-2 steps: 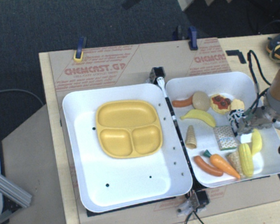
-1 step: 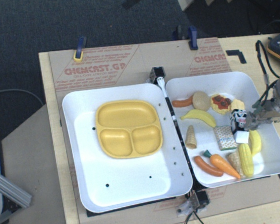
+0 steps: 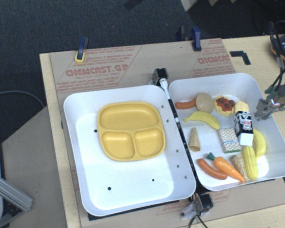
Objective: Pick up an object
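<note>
- Gripper point(image 3: 264, 108) at right edge of frame, just over the right rim of the right bin point(image 3: 273, 142), roughly level with the bin's upper half. Grey metal, small in frame.
- Jaw opening: cannot tell. Nothing seen held.
- No object lifted yet; all items lying in the bin.
- Nearest candidates, just left of the gripper and slightly lower in frame: milk carton point(image 3: 244, 123) with black and white pattern, small white block point(image 3: 246, 139) just below it, pale yellow piece point(image 3: 241, 107) just above.
- Milk carton long axis roughly top to bottom of frame; lies frame-left of the gripper, near but apart.
- Farther down the right side: banana point(image 3: 259, 142) and corn cob point(image 3: 250, 162), both long axis near vertical in frame, side by side.
- Farther left in right bin: second banana point(image 3: 203, 119) lying diagonal, sausage point(image 3: 185, 104), potato point(image 3: 204, 101), pizza slice point(image 3: 225, 104), cone point(image 3: 194, 139), cracker point(image 3: 229, 139), carrot point(image 3: 227, 168), and a red sausage point(image 3: 209, 168).
- Left bin point(image 3: 89, 183) holding a yellow divided plate point(image 3: 131, 130), well apart from the gripper.
- Judgement: short travel frame-left and down likely reaches the carton cluster; items crowded there, so a clean grasp of one looks chancy.
</note>
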Robot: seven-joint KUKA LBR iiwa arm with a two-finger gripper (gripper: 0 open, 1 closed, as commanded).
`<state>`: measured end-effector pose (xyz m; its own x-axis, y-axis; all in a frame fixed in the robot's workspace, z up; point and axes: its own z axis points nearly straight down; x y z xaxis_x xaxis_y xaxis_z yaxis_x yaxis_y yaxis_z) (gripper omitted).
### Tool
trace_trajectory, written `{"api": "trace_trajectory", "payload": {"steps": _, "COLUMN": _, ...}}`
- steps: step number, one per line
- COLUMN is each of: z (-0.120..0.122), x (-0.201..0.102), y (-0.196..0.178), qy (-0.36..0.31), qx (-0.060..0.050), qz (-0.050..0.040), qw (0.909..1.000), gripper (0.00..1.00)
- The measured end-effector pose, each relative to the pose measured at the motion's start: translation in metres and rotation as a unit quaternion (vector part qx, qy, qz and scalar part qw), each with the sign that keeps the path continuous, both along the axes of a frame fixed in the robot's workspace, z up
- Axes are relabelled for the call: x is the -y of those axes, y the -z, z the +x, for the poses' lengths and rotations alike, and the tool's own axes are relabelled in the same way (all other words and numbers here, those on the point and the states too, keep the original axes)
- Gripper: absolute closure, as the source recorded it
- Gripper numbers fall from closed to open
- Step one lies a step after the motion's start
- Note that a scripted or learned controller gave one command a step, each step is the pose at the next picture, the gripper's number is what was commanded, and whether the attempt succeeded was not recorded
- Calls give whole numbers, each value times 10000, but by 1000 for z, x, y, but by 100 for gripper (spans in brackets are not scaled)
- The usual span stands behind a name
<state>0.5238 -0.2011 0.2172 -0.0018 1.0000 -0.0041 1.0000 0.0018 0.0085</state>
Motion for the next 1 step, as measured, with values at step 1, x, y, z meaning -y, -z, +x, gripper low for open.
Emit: {"api": "trace_trajectory", "payload": {"steps": 1, "z": 1, "x": 0, "y": -8, "qy": 3, "qx": -20, "qz": 7, "qw": 10000, "gripper": 100}}
